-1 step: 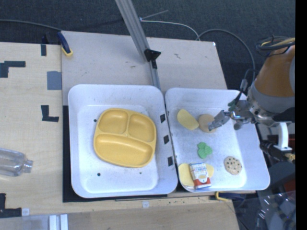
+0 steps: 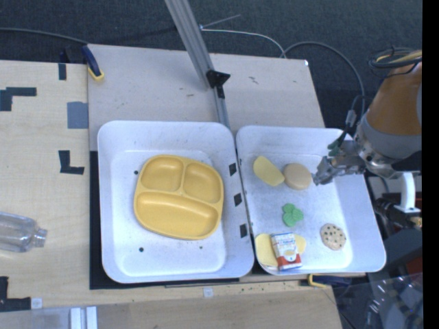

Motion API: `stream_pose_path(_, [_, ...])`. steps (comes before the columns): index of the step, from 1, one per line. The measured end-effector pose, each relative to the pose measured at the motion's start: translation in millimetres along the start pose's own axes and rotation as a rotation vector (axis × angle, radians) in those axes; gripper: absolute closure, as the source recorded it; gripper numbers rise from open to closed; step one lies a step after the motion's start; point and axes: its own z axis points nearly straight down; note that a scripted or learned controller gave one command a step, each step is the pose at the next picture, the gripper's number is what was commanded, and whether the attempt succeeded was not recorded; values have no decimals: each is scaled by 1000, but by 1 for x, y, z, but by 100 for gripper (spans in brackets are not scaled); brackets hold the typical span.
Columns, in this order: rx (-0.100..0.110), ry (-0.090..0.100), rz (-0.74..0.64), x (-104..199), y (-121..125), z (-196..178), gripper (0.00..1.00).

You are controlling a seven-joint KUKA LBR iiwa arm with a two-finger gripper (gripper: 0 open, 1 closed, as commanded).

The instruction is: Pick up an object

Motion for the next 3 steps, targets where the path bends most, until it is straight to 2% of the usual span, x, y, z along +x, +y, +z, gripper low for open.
stream_pose_path(1, [1, 2, -2, 1, 0, -9, 100])
stream_pose_path(2, [0, -4, 3, -16, 12, 5, 100])
stream_pose_path(3, [0, -1, 0, -14, 12, -5, 100])
